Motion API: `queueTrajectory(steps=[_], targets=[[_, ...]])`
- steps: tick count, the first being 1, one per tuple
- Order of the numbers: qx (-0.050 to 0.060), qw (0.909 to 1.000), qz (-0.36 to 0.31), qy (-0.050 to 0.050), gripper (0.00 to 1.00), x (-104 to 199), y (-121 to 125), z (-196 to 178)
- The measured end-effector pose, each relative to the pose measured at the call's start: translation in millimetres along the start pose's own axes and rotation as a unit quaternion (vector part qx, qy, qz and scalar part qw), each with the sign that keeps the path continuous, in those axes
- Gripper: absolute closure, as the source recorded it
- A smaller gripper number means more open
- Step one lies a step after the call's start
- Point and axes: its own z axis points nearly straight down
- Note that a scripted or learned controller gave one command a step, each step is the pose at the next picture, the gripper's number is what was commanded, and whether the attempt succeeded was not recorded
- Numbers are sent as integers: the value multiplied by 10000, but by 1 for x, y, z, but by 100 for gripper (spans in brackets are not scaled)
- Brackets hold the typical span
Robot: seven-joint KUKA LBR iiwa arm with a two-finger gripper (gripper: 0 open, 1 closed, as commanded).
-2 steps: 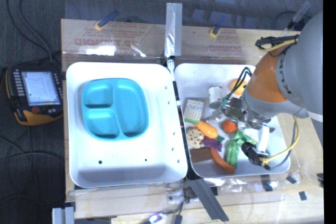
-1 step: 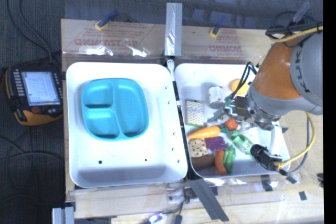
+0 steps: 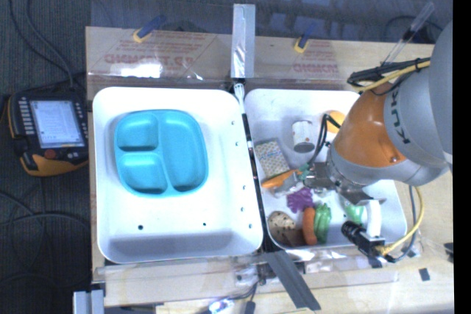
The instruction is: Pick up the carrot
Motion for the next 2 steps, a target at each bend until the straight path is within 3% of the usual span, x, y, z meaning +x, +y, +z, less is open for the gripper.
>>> queueTrajectory(steps=[1, 2], targets=[[32, 9735, -2288, 2, 0, -1, 32, 1], [85, 9736, -2279, 41, 0, 44, 21, -92]])
